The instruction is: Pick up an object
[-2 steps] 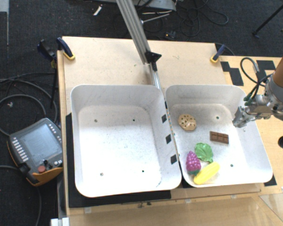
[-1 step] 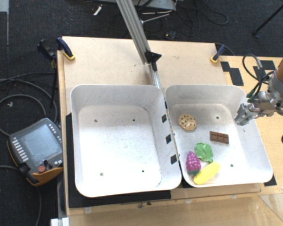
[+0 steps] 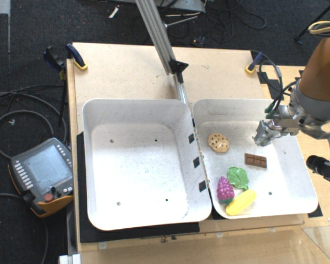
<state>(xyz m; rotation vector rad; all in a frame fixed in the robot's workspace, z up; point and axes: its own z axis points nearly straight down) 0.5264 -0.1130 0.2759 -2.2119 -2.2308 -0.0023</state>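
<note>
- The gripper [image 3: 262,137] hangs over the right bin [image 3: 297,194]; whether it is released or clenched, I cannot tell.
- Nearest candidates: a chocolate bar [image 3: 255,160] just below it and a cookie [image 3: 218,143] off to its left.
- Both lie flat, so a descent could likely skid off or close on nothing.
- Grapes [image 3: 225,189], a green leaf [image 3: 238,177] and a corn cob [image 3: 241,202] are touching farther down; a grab there may jostle neighbours.

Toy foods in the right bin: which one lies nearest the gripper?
The chocolate bar, brown and flat, just below the gripper. The cookie lies farther left; the grapes, leaf and corn sit by the front edge.
</note>
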